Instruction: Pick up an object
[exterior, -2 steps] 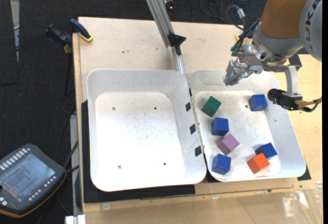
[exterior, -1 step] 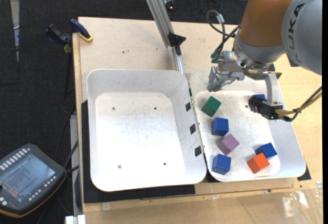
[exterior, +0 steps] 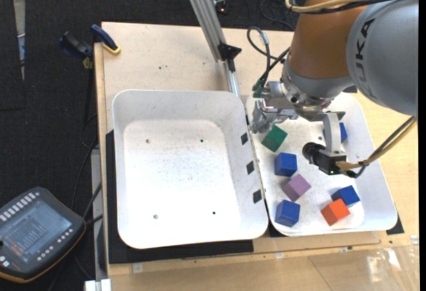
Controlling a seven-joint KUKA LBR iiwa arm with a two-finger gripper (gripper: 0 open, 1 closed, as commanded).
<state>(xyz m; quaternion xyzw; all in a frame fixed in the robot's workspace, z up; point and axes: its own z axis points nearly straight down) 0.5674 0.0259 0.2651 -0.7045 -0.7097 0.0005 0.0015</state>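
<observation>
My gripper [exterior: 265, 120] hangs over the upper left part of the right bin [exterior: 376, 206], under the arm's orange band. A green block [exterior: 273, 139] lies tilted right at the gripper's lower end; whether it is gripped is unclear. Below it sit a blue block [exterior: 286, 164], a purple block [exterior: 296, 186] and another blue block [exterior: 287, 212]. An orange block [exterior: 335, 211] and a blue block [exterior: 346, 195] lie at the bin's lower right. One more blue block [exterior: 342, 131] peeks out behind the arm.
The left bin [exterior: 126, 116] lies beside the right one, their rims touching. A slanted metal pole [exterior: 203, 6] rises from behind the bins. A blue clamp [exterior: 90, 43] sits at the bench's far left corner, a teach pendant [exterior: 33, 233] on the floor lower left.
</observation>
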